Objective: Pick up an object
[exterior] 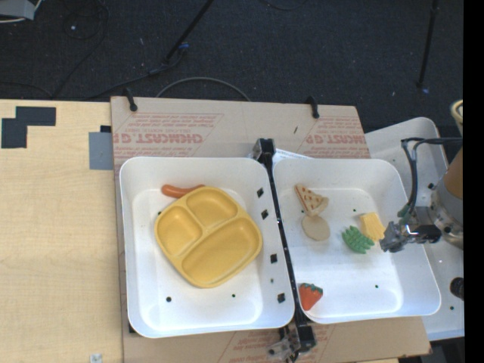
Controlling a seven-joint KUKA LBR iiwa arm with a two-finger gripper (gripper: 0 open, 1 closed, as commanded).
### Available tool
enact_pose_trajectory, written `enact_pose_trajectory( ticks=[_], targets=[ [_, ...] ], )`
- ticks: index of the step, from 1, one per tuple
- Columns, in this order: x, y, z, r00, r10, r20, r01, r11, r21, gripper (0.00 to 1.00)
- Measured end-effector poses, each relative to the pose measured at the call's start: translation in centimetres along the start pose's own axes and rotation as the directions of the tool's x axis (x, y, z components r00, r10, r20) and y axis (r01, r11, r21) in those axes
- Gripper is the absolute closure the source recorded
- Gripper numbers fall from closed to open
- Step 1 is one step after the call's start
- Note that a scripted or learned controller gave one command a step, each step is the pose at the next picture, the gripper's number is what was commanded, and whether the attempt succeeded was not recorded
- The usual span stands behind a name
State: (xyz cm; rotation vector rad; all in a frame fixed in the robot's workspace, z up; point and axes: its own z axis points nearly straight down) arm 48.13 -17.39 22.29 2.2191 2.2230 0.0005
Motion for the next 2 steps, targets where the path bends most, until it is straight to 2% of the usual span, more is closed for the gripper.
enact_pose_trajectory(
  ticks=[1,2],
  targets=[
    [5.9,1.4,0.4,1.000,-0.004,-0.003,0.004,1.000,0.003,1.00],
    [10.3,1.5,-0.2,1.000,-0.002,-0.002,0.002,1.000,0.004,1.00]
  ],
)
